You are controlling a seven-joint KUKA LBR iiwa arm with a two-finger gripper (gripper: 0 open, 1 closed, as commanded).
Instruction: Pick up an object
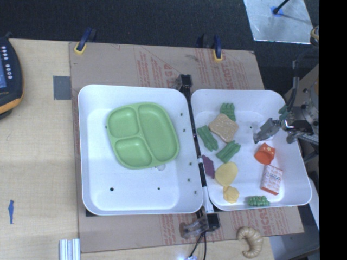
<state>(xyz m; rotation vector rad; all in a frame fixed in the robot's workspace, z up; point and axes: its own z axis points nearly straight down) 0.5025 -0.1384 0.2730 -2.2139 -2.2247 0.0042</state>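
Right of frame, the grey two-finger gripper point(269, 129) hovers with fingers spread, empty, just above the small orange-red block point(264, 154); best to descend straight, centred, before closing.

Dark carpet floor point(135, 10) — wooden bench point(32, 161).
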